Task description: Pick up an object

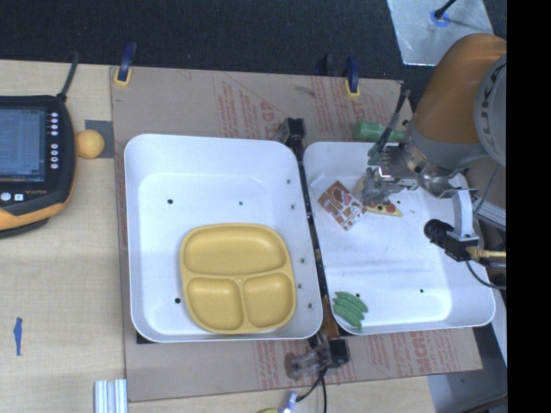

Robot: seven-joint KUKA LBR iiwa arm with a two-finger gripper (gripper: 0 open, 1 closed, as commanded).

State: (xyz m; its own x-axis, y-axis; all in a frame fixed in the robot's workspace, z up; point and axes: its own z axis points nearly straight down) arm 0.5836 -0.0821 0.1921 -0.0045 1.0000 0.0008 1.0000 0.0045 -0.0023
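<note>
Presumably light, thin, stiff toy pizza slice [385,207] is targeted; flat shape judged slippery, hard to pinch from above, so grip best taken across narrow edges

Camera view: slice seen in right white bin [405,274], upper part, orange-yellow with red spots, just beside brown-red patterned card [339,206]. Gripper [376,186] positioned directly over slice; finger state cannot be told. Green leafy toy [349,308] noted at bin's near-left corner. Yellow divided tray [238,277] lies in left bin [155,179]

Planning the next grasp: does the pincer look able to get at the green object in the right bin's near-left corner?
Probably yes. The green object lies alone by the right bin's rim, nothing on it, while the pincer hangs over the small printed packet.
</note>
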